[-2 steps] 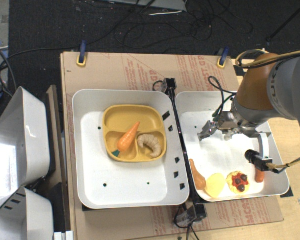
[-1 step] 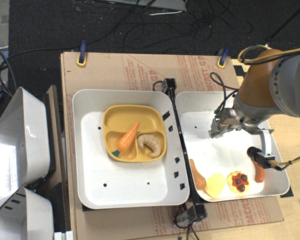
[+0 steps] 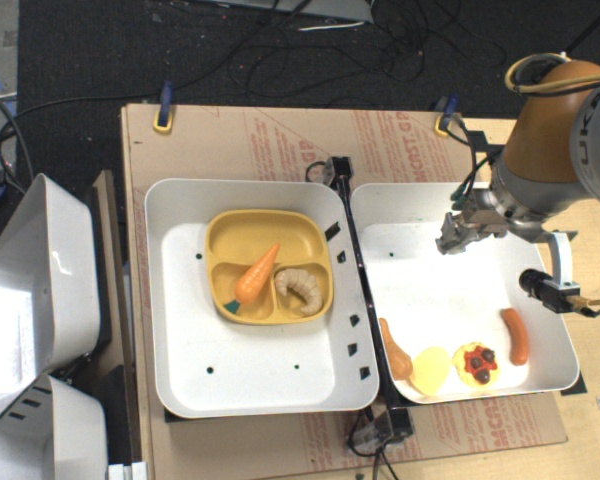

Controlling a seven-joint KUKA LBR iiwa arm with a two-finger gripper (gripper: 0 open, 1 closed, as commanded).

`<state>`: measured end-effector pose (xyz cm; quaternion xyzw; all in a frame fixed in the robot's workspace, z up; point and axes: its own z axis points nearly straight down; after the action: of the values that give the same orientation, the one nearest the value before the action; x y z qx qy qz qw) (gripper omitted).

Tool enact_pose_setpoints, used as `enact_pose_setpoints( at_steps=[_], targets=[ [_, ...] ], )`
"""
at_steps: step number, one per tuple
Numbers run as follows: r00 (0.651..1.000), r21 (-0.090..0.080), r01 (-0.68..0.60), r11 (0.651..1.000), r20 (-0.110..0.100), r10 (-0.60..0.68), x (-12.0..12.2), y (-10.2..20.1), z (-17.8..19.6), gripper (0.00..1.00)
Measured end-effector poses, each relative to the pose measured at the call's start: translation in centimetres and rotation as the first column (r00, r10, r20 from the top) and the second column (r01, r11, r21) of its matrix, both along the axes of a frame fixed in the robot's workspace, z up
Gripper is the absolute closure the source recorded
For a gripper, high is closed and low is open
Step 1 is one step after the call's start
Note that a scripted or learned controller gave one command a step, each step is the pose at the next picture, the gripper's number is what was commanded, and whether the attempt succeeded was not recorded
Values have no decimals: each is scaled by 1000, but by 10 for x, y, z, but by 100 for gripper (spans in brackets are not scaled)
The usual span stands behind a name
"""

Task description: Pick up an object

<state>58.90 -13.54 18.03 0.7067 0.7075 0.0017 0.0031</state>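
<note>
A small orange-red sausage (image 3: 519,336) is judged the likeliest thing to be picked, since it lies in the right bin (image 3: 420,268) closest to the tool (image 3: 463,230); it is found near that bin's right wall, with its long axis running roughly from the bin's far side toward its near side, tilted a little. From the sausage the tool is seen up and to the left, well apart, hovering over the bare far part of the same bin — so the coming move is judged to call for travel toward the near right corner and a turn of the wrist across the sausage's length. Whether the tool is open or closed cannot be told; nothing is seen held in it. Left of the sausage, along the bin's near wall, a small round piece with red and dark topping (image 3: 478,363), a pale yellow disc (image 3: 431,369) and a thin orange piece (image 3: 394,349) are laid in a row. Farther left again, the left bin (image 3: 250,368) carries a yellow divided plate (image 3: 267,230) with a carrot (image 3: 257,274) and a pale shrimp (image 3: 300,288) in its compartments. Red printing is carried on the brown tabletop (image 3: 240,138) — it is mirrored and not read with confidence.
</note>
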Motion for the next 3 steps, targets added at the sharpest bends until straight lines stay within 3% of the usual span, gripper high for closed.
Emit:
enact_pose_setpoints(
  at_steps=[1,3],
  targets=[
    [1000,0,-2,1000,0,2,2,0,53,100],
    [1000,3,-7,1000,-5,7,2,100,70,100]
  ],
)
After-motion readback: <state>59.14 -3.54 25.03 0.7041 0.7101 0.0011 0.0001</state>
